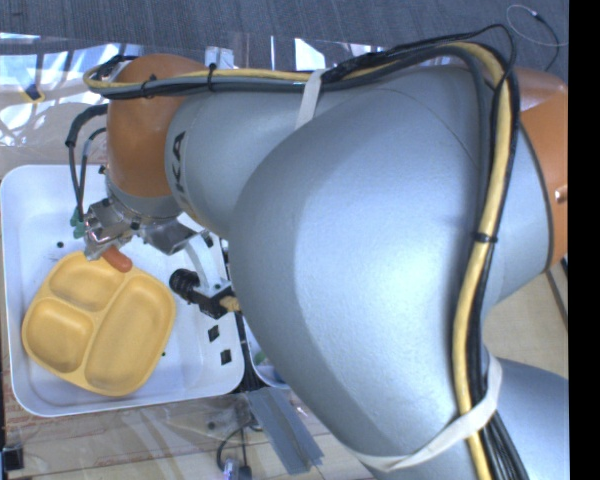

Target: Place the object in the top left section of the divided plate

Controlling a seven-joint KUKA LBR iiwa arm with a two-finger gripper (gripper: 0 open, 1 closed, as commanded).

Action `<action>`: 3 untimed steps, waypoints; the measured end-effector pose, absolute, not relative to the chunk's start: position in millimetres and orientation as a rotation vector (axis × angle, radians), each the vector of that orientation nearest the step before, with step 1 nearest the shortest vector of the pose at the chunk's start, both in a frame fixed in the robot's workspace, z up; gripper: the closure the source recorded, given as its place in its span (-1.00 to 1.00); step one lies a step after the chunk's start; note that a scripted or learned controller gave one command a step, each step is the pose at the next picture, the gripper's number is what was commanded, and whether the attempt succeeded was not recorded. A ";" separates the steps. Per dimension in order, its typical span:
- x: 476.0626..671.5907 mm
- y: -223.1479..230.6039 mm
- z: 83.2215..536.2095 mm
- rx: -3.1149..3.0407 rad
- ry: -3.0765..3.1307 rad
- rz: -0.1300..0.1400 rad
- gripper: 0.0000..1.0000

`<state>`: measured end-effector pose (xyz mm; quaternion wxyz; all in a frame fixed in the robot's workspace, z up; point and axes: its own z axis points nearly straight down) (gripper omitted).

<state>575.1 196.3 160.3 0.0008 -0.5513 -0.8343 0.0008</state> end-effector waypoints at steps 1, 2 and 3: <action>491.4 176.9 167.2 -1.739 -2.611 0.007 1.00; 475.8 150.0 226.2 -1.689 -2.646 0.004 1.00; 475.9 150.9 235.6 -1.679 -2.649 0.007 1.00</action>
